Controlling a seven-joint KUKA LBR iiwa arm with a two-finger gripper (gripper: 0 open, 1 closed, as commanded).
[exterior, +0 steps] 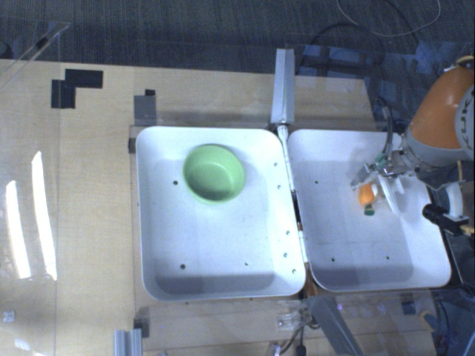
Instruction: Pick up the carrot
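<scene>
A small orange carrot (367, 196) with a green end lies on the floor of the right bin (334, 236), in its upper right part. My gripper (378, 186) hangs right over it, reaching in from the right below the orange wrist band. Its fingers (391, 193) are spread apart, one up-left of the carrot and one to its right. The carrot rests on the bin floor by the fingertips and is not clamped between them.
A green bowl (214, 172) stands in the upper middle of the left bin (171, 258). A metal divider post (282, 87) rises behind the seam between the bins. Cables (371, 13) lie on the dark floor behind the bench.
</scene>
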